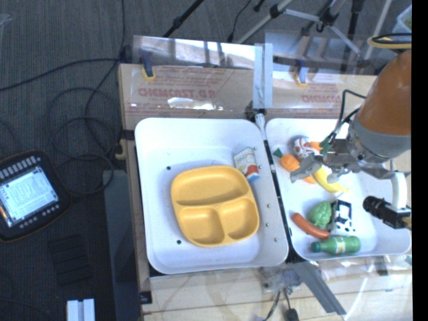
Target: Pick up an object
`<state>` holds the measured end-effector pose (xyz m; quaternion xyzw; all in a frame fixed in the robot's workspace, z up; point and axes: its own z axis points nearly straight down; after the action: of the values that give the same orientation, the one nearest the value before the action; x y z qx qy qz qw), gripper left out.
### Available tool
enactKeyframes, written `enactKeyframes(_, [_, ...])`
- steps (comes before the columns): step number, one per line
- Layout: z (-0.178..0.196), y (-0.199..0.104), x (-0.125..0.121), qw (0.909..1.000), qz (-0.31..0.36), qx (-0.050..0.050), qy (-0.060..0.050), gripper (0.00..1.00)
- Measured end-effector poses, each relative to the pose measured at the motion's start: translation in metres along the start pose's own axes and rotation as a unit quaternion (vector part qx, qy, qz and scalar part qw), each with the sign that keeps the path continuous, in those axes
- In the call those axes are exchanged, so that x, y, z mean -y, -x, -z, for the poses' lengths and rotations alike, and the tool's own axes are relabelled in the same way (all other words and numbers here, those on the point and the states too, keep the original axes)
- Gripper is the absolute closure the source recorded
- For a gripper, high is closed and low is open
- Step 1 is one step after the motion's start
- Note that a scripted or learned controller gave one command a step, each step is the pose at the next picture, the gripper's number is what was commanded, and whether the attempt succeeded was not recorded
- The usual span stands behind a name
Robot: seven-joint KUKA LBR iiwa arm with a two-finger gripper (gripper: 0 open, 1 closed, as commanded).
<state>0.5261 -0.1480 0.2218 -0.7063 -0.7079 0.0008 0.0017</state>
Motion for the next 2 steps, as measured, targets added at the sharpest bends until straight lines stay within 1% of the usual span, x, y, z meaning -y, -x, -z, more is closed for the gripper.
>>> enactKeyframes(1, [-0.076,0.048,-0.073,0.9994,-0.035,0.000,0.000,0.00])
enactKeyframes(2, [-0.131,0.048,-0.071,0.9983,-0.058,0.003,0.007,0.00])
